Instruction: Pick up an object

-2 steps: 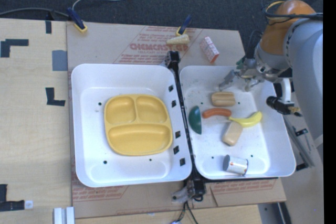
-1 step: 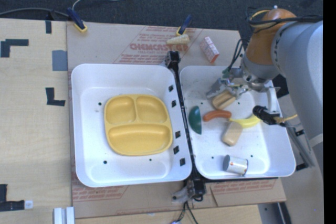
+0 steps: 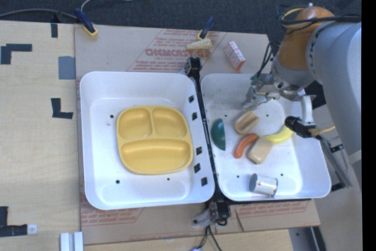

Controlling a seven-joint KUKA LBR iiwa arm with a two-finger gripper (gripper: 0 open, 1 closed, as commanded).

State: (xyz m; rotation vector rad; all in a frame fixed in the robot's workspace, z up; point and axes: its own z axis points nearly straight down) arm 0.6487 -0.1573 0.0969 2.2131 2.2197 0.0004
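Observation:
My gripper hangs over the far part of the right bin, just beyond a tan bread roll. Nothing shows in its grasp. Nearer the front lie an orange hot dog, a tan block and a yellow banana. A green piece rests by the bin's left wall. A silver can lies on its side near the front edge.
The left bin holds a yellow divided plate. Behind the bins, on the cardboard, lie a small red-and-white box and a yellow clamp. The grey arm fills the right side above the right bin.

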